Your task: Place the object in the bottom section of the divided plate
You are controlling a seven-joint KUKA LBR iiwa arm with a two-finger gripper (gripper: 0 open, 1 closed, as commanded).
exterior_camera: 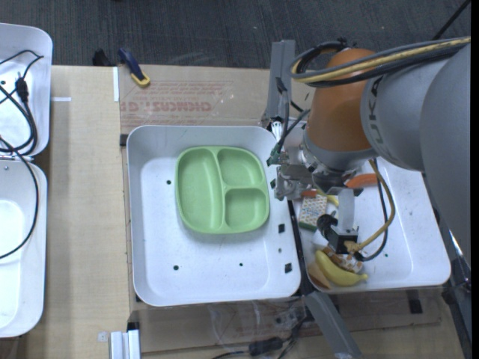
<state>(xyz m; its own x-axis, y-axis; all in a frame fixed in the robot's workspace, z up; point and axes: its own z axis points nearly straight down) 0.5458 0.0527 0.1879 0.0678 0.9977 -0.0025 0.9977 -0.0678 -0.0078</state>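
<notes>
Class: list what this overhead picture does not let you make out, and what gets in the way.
Camera view: whether the hand holds anything; the orange-banded wrist covers it.
Camera view: most of the orange thing in the right bin; the arm hides it.
Camera view: what the patterned item is; too small, partly covered.

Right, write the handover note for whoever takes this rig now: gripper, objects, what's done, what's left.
The gripper is low over the left edge of the right bin; no held object can be seen.
The green divided plate lies in the left bin, and nothing lies in any of its three sections.
The banana lies in the right bin's near left corner. A speckled item and an orange item lie by the wrist.
Done: nothing placed yet.
Left: pick up an object, carry it to the left bin and set it in the plate's bottom section.
</notes>
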